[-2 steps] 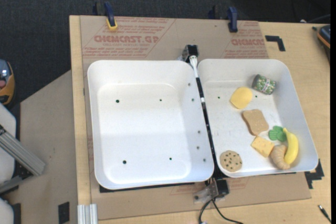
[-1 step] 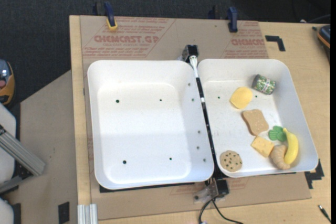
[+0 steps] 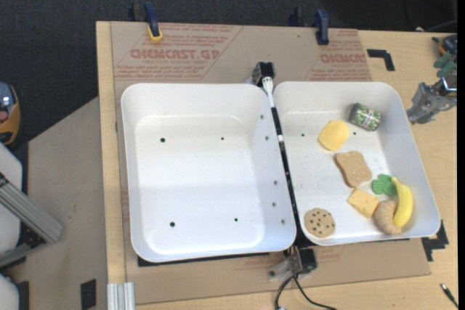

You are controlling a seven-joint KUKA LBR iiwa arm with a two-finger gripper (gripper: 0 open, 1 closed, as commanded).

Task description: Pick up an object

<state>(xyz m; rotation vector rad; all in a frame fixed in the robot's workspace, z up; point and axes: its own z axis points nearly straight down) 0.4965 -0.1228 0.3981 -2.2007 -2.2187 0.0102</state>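
Note:
The right bin (image 3: 290, 156) holds several toy foods. A green can (image 3: 365, 116) lies near its far right corner, with a round yellow piece (image 3: 334, 135) beside it. Below them lies a tan toast slice (image 3: 354, 168). A small green piece (image 3: 382, 185), a yellow banana (image 3: 403, 203), a yellow cheese block (image 3: 362, 202) and a brown lump (image 3: 386, 218) cluster at the near right. A cookie (image 3: 319, 222) sits near the front rim. My gripper (image 3: 429, 102) hangs at the view's right edge, outside the right bin's rim, beside the can and apart from it.
The left bin (image 3: 138, 156) stands next to the right one, and a black divider strip (image 3: 280, 149) runs between them. Both rest on a brown board (image 3: 116, 83) held by two blue clamps at the back. A cable trails off the front edge.

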